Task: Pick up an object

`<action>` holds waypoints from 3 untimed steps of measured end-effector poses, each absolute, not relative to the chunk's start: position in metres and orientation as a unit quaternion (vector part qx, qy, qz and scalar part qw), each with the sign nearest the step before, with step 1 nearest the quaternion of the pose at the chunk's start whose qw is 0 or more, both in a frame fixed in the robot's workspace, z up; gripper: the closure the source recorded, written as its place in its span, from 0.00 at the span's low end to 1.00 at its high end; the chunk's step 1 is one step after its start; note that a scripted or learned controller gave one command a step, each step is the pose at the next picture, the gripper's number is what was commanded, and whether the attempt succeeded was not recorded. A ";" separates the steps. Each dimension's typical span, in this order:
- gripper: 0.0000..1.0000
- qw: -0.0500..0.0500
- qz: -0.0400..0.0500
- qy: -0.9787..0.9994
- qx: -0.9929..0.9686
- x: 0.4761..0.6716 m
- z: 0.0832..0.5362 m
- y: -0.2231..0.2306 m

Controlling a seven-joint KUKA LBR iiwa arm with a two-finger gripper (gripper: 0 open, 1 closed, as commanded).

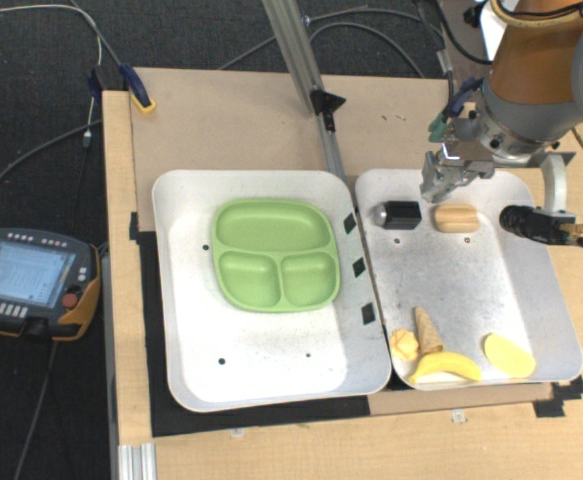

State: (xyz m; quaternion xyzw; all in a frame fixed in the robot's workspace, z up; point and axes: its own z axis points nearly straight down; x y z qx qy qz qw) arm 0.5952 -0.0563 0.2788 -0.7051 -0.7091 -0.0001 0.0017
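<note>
Approach step judged in hand: the gripper (pixel 449 186) is seen low over the far end of the right bin (pixel 546 298), just above and slightly left of a tan block (pixel 456 218). Nothing is seen between the fingers; whether they are spread or closed cannot be told from this angle.

Next move, as judged: the gripper to be shifted a little toward the block, centred over it, lowered, and closed across its short sides.

The block: small, light tan, rounded at the corners, lying flat on the bin floor, clear of the wall. A black block (pixel 401 214) lies just beside it to the left.

Also noted in the right bin, near end: a banana (pixel 445 368), a cone (pixel 428 329), a yellow disc (pixel 509 356). A green divided plate (pixel 274 254) sits in the left bin (pixel 186 298).
</note>
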 end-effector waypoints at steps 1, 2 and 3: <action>1.00 0.002 0.000 -0.709 -0.705 0.599 0.268 -0.014; 1.00 0.002 0.001 -0.709 -0.705 0.608 0.242 0.035; 1.00 0.001 0.000 -0.709 -0.705 0.606 0.240 0.085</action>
